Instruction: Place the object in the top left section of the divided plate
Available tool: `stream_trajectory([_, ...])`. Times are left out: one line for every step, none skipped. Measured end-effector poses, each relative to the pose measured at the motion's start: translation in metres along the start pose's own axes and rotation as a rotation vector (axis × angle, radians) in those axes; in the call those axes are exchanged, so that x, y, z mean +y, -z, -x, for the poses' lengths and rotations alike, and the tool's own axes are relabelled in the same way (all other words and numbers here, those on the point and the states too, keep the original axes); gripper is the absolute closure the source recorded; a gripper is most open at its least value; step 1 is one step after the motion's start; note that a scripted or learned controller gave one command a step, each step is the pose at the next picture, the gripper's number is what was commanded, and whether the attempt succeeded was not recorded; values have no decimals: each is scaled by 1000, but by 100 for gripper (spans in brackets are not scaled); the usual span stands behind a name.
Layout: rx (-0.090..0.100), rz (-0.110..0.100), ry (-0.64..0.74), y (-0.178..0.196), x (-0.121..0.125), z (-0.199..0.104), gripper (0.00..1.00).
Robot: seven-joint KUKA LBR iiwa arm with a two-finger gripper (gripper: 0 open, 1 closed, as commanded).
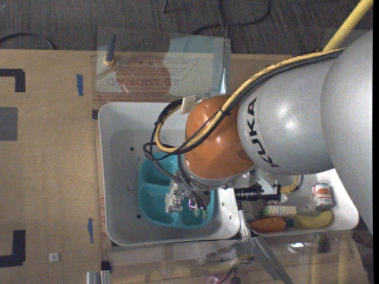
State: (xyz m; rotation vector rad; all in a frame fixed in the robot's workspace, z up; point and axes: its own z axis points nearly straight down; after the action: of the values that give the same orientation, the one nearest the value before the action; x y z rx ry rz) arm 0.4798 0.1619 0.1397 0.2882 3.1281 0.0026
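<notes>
Teal divided plate (155, 188) under gripper (185, 201), finger state impossible to tell; placing step; next, release toward 10 o'clock section.

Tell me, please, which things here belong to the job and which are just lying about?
Job: divided plate, gripper above it, left bin holding the plate.

Lying about, in the right bin: can, banana, carrot.

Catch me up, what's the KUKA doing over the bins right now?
The arm is reaching over the left bin, with its gripper low over the teal divided plate. I can't tell whether it holds anything. A can, a banana and a carrot-like item sit in the right bin.
</notes>
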Motion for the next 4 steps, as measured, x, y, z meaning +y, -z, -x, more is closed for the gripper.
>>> stream_trajectory([-6,2,303,51,-50,30,100])
stream_trajectory([-4,2,267,69,8,83,100])
stream_trajectory([-6,3,184,147,54,103,100])
stream_trajectory([-6,4,157,-28,52,42,100])
